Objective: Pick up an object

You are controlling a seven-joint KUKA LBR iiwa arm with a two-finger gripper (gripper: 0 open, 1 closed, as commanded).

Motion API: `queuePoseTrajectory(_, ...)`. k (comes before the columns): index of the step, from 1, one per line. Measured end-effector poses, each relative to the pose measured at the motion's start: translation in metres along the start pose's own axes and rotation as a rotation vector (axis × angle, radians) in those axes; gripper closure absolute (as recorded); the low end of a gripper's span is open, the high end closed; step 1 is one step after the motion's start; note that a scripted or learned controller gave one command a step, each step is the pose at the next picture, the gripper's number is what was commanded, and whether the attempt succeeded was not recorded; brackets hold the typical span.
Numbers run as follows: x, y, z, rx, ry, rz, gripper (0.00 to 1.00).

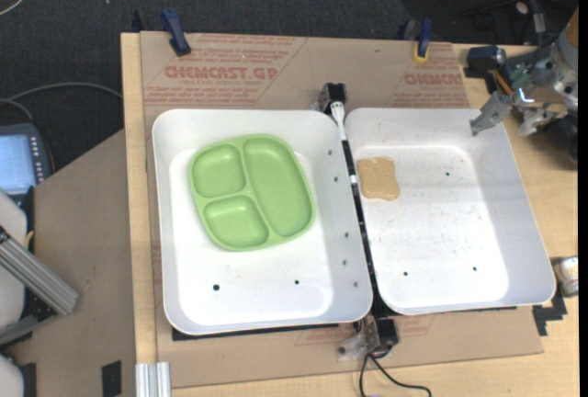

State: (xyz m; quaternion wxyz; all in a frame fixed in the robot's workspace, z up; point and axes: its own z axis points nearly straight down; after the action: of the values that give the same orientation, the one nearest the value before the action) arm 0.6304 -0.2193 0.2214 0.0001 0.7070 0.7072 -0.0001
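The gripper [485,118] sits at the far right corner of the right bin [514,230], hanging over that bin's far rim. It carries nothing, though whether it is released or clenched cannot be told at this size and angle. Behind it the wrist hardware and cables crowd the right edge of the bench.

The one loose thing in the right bin is a tan toast-shaped piece [378,178], roughly square with rounded corners, lying flat on the floor close to the bin's left wall and toward the far end. From the gripper it lies well to the left and somewhat nearer, so the coming move is mostly a sideways travel across the bin with a slight pull toward the near side, then a descent. It has no strong long axis; its slightly longer run goes near to far.

Past the divider, the left bin [175,230] holds a green three-compartment plate [251,191], lying flat in the far half, well apart from the gripper and the less handy choice. I judge the task barely begun: nothing is lifted yet.
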Motion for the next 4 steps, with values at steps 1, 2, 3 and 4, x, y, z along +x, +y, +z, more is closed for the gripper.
queuePoseTrajectory(1,0.083,-0.044,-0.208,-0.018,-0.002,-0.007,0.00)
queuePoseTrajectory(2,0.151,-0.091,-0.259,-0.008,0.001,-0.007,0.00)
queuePoseTrajectory(3,0.191,-0.153,-0.317,-0.006,0.001,-0.004,0.00)
queuePoseTrajectory(4,0.189,-0.150,-0.325,-0.006,-0.001,-0.001,1.00)
